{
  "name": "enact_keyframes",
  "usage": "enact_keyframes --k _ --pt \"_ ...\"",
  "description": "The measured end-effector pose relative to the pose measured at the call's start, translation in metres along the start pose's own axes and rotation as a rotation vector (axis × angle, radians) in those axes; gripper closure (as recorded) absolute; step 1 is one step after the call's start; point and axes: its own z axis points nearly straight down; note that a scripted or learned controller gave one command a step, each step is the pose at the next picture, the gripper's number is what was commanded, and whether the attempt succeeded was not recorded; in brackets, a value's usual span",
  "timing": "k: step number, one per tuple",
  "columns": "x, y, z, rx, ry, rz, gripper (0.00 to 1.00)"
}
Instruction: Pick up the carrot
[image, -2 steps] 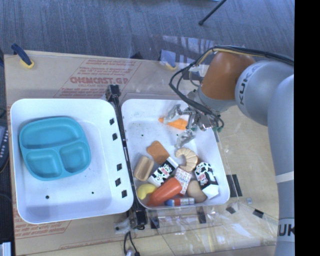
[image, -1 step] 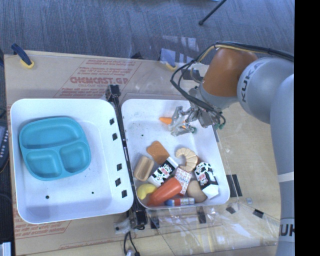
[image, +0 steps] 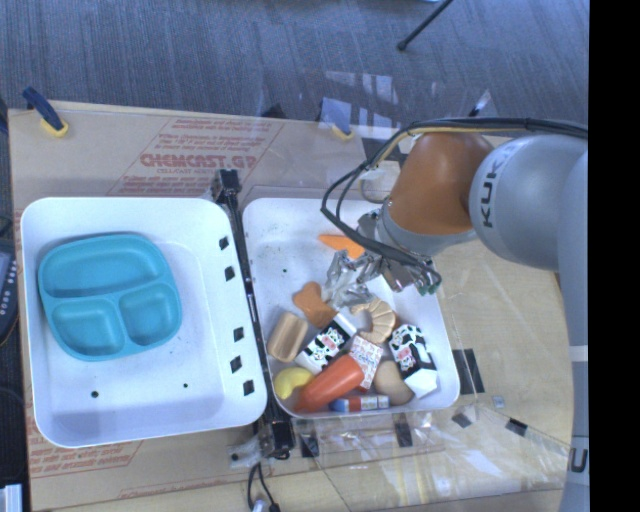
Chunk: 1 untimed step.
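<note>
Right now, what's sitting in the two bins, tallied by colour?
Orange: 2, the carrot and a small piece by the gripper.
Blue: 1, the divided tray.
Yellow: 1, a lemon.
Black and white: 2, milk cartons.
Tan or brown: 4 at least, bread-like pieces.
Total: about 10; the pile overlaps.

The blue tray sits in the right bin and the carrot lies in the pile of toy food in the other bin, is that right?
Not quite: the camera view shows the blue tray in the left bin, not the right. The carrot does lie in the other bin's toy pile.
</note>
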Motion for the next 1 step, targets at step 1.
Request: enact_keyframes --k 1 --pt "-0.0113 0.0552 -0.0863 0.002 -0.006 0.291 1.00"
